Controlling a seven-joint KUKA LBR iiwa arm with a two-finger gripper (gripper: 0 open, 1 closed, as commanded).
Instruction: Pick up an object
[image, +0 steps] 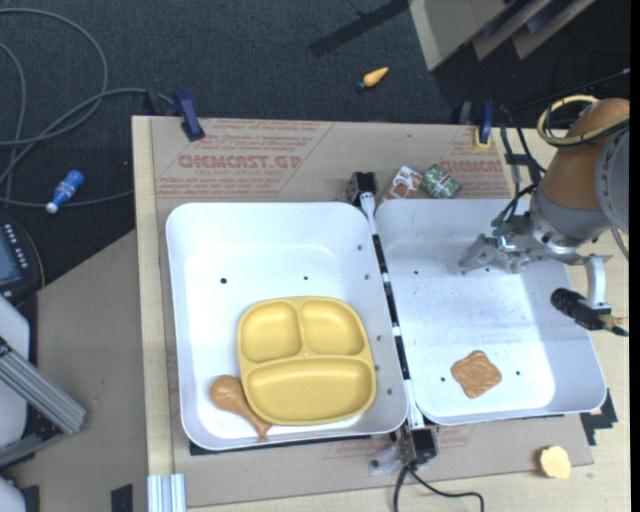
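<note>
The gripper (497, 252) is seen with fingers spread and nothing held, over the right bin (430, 225). The brown piece (475, 373), lying near that bin's front edge, should be approached squarely from above

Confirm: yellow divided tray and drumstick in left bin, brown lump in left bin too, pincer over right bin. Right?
One error. The brown lump lies in the right bin, near its front edge, not the left one. The camera view shows it. The rest stands: the yellow divided tray and drumstick are in the left bin, and the pincer is over the right bin.
</note>
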